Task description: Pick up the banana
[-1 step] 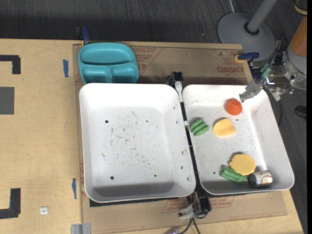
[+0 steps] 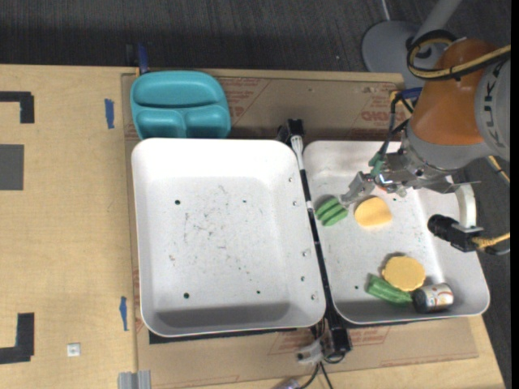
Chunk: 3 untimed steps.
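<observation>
Two white bins sit side by side on the bench, and all the action is in the right bin, where the arm reaches in w/ its gripper low over the far half. The banana, prob. the stubby pale-yellow piece, tho from this angle it's more lump than banana shape, lies just beside the gripper, on the near side of it, apart from the bin walls. Can't tell whether the jaws are open or closed; the tool end is a tangle of metal from up here, and I see nothing held in it. A green ridged piece lies just left of the banana, close to the wall btw the bins. Toward the front, well apart, a round yellow-orange item rests against a green pod-like thing, w/ a small can next to them. What could go wrong: the gripper looks offset toward the green piece, so a straight drop may land on the banana's edge and roll it away, or catch the green piece instead. Also two yellow things in one bin, so a wrong pick is possible. The smooth, rounded skin could squirt out of a pinch that's off-centre.
</observation>
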{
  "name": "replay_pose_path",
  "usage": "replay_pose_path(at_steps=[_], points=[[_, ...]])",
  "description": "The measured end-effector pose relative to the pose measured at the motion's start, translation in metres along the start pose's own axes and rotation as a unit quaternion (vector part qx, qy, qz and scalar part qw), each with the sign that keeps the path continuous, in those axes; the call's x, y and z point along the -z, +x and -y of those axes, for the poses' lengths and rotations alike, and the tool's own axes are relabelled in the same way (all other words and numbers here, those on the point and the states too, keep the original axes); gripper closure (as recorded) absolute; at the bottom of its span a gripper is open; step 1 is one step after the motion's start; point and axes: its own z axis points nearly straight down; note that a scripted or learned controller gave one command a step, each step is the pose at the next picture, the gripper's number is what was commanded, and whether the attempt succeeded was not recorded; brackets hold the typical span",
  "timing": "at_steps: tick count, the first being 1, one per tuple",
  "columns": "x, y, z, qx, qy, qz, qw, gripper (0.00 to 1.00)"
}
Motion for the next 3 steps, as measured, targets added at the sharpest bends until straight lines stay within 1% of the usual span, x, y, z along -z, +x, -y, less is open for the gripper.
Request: replay_pose_path(at_steps=[1,2,3], points=[[0.000,0.127,0.035,-0.016,0.000,0.000,0.9999,0.00],[-0.034,0.247,0.068,-0.082,0.001,0.000,0.9966,0.00],[-0.033,0.311,0.061,-0.260,0.000,0.000,0.9656,0.00]])
